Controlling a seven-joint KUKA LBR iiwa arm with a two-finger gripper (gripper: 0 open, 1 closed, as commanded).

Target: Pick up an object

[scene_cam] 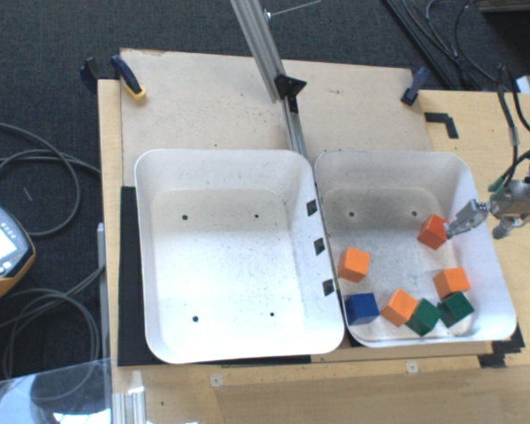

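The right bin (336, 170) holds several small blocks. A red-orange block (434, 232) lies near the bin's right wall. My gripper (457, 223) comes in from the right edge and its tip sits against that block's right side. Whether the block is between the tips is hidden at this angle. An orange block (355, 263) lies mid-bin. Along the front are a blue block (362, 307), an orange block (399, 306), two green blocks (422, 317) (458, 307) and another orange block (451, 281).
The left bin (159, 170) stands beside the right one, with black clips (318, 246) along the shared rim. A metal pole (265, 42) slants over the back of the bench. Cables lie on the floor at left and at top right.
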